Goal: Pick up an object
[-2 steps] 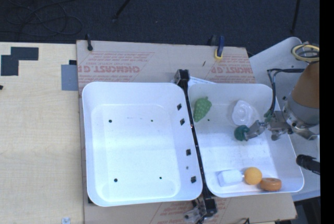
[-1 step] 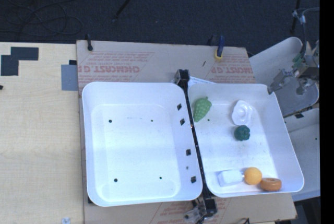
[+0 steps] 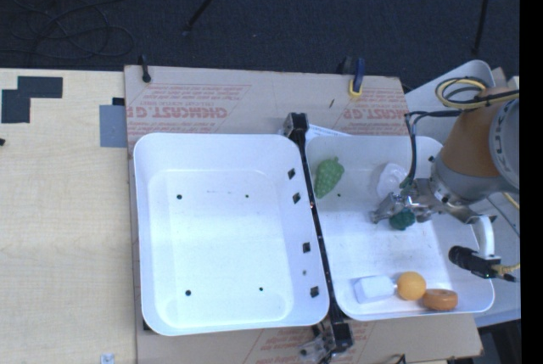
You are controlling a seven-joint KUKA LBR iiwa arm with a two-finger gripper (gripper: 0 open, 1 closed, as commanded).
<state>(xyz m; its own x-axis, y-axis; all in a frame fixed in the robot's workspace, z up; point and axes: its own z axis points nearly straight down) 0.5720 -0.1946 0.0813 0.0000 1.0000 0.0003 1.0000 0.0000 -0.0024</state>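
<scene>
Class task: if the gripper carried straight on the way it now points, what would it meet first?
The gripper points down and left, at a dark green object by its tip; probably that first, then the right bin's floor. Depth is unclear.

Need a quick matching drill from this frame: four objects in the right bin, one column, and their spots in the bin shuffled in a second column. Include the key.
Things:
1. green leafy object
2. orange ball
3. white block
4. dark teal object

Places in the right bin:
A. at the gripper tip, mid-bin
B. near edge, just left of the ball
C. far left part, close to the divider between the bins
D. near edge, between the block and a flat orange-brown piece

Pairs: 1-C, 2-D, 3-B, 4-A
</scene>
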